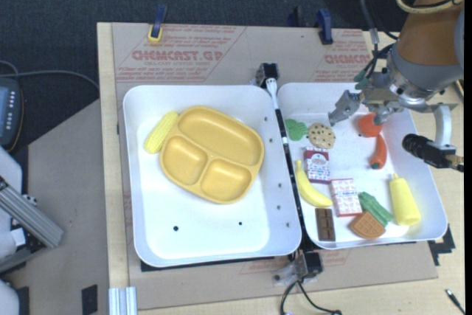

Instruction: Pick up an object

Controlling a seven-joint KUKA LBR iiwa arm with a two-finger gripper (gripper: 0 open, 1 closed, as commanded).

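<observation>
Two shallow white bins are seen side by side on the counter (pixel 221 48), which is covered with printed cardboard. In the left bin (pixel 147 225) a yellow divided tray (pixel 210 155) is laid slightly askew, and a yellow corn cob (pixel 161 131) is placed against its upper left edge.

The right bin (pixel 435 221) is filled with toy food. A green leafy piece (pixel 296 130) and a speckled cookie (pixel 321 135) are found near the bin's upper left corner. Below them a small red-and-white carton (pixel 318 165), a banana (pixel 310 188), a second small printed box (pixel 345 196), a brown chocolate bar (pixel 325 224), a green vegetable (pixel 377 207) and an orange waffle-like wedge (pixel 366 226) are gathered. A yellow bottle (pixel 403 201) is laid near the right wall, with a red-orange carrot (pixel 379 152) above it.

The pincer (pixel 363 111) is held over the upper part of the right bin, its grey fingers (pixel 341 111) spread apart. Nothing is seen pinched between them; an orange-red piece (pixel 368 125) is partly visible just beneath.
</observation>
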